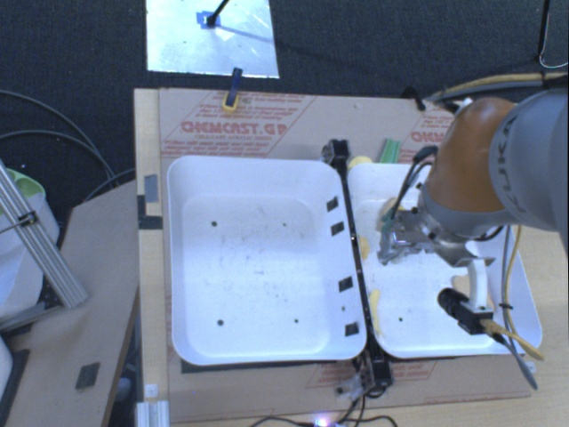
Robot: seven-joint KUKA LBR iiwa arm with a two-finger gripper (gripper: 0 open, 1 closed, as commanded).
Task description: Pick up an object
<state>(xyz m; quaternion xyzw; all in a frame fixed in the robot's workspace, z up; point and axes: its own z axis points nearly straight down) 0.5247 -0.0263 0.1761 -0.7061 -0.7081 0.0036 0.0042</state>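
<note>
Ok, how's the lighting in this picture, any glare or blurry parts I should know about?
In the camera view, the metal sheet at the top throws bright glare; the two white bins, left and right, are evenly lit and nearly washed out, with soft shadows along their walls; the arm looks slightly soft, and the gripper beneath it sits in shade, hard to read.

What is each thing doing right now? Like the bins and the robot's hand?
Left bin: flat on the bench, nothing seen inside.
Right bin: flat on the bench, arm reaching into it.
Hand: low over the right bin, near its left wall.
Yellow thing: lying in the right bin by the divider, untouched.
</note>
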